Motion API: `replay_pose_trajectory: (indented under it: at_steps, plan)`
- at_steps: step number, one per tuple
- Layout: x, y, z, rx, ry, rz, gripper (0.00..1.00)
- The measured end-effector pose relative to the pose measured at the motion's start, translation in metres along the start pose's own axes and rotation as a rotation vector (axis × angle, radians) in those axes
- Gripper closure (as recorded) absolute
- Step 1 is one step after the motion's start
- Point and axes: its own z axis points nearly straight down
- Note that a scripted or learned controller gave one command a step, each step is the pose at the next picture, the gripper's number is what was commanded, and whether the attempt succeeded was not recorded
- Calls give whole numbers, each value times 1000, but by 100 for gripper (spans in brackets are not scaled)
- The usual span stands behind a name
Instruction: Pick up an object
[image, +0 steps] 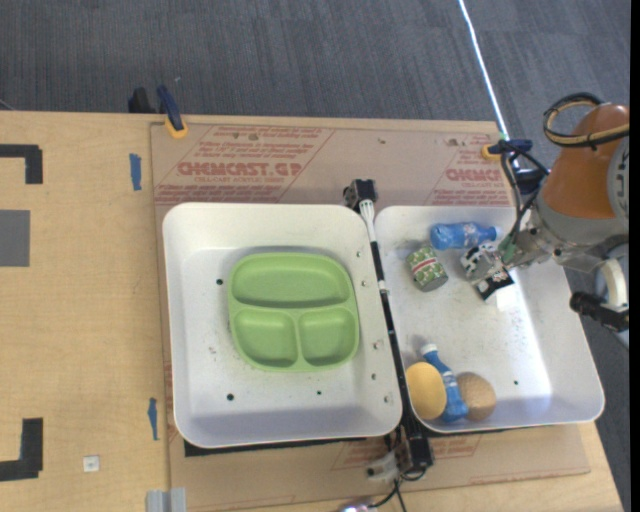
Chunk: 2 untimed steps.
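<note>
My gripper (487, 271) hangs low in the upper middle of the right bin (560, 345), reached in from the right. Just above and left of it lies a crumpled blue wrapper (458, 236). A small round object (427, 268) patterned in green, red and white rests to the gripper's left, a short gap away. Near the bin's front edge sit a yellow egg-shaped piece (425, 390), a blue bottle-like item (450, 392) and a brown ball (477, 396), bunched together. I see nothing clearly held in the gripper.
The left bin (190, 300) holds a green divided plate (293, 308) with three compartments. A black clamp (359, 192) sits at the top of the seam between the bins. A white cable (482, 62) runs diagonally toward the arm.
</note>
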Motion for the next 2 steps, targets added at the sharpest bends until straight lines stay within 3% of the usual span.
replay_pose_trajectory:
  at_steps: [1, 2]
  plan:
    - [58, 31, -85, 14, 18, -77, 100]
    - [130, -11, -121, 18, 20, -39, 100]
